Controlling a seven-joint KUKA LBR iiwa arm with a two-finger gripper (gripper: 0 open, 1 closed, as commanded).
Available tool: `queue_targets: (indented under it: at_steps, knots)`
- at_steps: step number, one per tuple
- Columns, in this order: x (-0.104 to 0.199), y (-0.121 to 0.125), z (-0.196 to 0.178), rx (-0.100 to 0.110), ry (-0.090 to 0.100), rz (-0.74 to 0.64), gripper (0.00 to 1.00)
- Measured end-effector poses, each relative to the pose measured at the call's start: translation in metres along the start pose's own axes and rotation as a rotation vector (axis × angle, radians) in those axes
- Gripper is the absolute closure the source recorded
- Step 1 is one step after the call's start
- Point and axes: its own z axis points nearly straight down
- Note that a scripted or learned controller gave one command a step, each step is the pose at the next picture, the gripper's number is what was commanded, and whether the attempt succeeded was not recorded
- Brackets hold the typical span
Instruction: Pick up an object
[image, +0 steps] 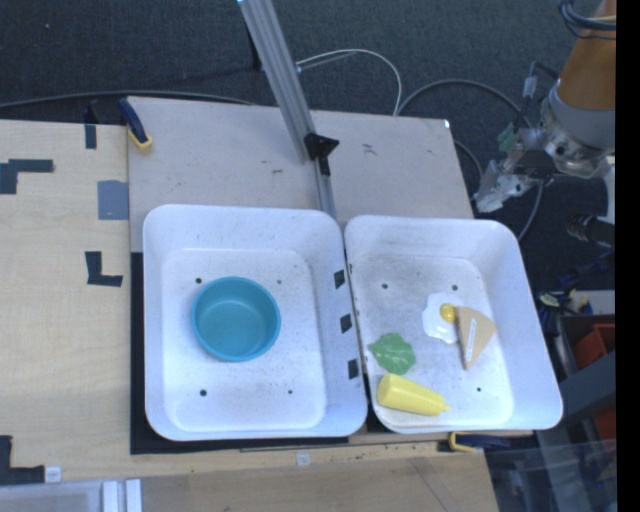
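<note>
Four small things lay in the right bin (520, 300): a glossy yellow corn cob (410, 396), long axis pointing lower right; a tan wedge (474, 334), tip down; a flat fried egg (440, 318); a crinkled green leaf (392, 352); the gripper (497, 190) hung above the bin's far corner

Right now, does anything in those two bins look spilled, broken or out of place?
Nothing stands out. The blue bowl sits upright in the left bin; the toy fried egg, cheese wedge, green leaf and yellow piece lie loose in the right bin.

Arm raised, gripper (497, 190) hanging — tilted left
</note>
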Motion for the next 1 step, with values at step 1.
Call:
queue_targets:
  at_steps: [1]
  knots:
    - [0.0529,-0.0173,0.0011,0.006,0.002,-0.003,1.0]
